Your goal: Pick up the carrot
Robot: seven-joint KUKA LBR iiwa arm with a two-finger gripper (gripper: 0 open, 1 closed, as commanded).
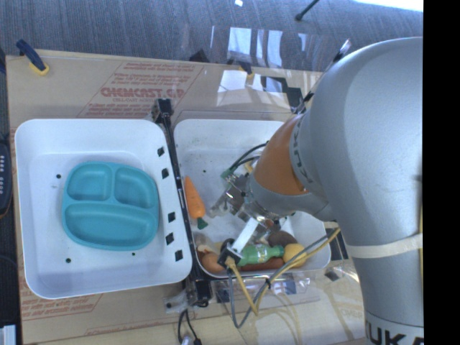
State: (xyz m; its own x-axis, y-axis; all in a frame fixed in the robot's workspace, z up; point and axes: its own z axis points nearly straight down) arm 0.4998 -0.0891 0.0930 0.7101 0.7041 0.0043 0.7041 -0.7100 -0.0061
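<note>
The carrot lies in the right bin, at the 9 o'clock side of its floor, close along the wall it shares with the left bin. It runs nearly straight from 12 to 6 o'clock. Its orange body tapers toward 12, and a small dark green end sits toward 6.

The gripper hangs low over the right bin, just beside the carrot at its 3 o'clock. No contact between them can be made out. The wrist and the orange band cover much of it, so it cannot be told whether the pincer is spread or pressed together. Nothing can be seen pinched in it. The grey arm comes in from 3 o'clock and hides that side of the bin.

At the bin's 6 o'clock edge a cluster of toy foods lies together:
- a green bottle on its side
- a yellow piece touching the bottle at its 3 o'clock
- a brownish-orange piece at its 9 o'clock

The carrot lies apart from this cluster, toward 11 o'clock of it.

In the left bin a teal divided plate rests flat near the middle. A blue and yellow clamp sits on the bench at the far 11 o'clock corner.
</note>
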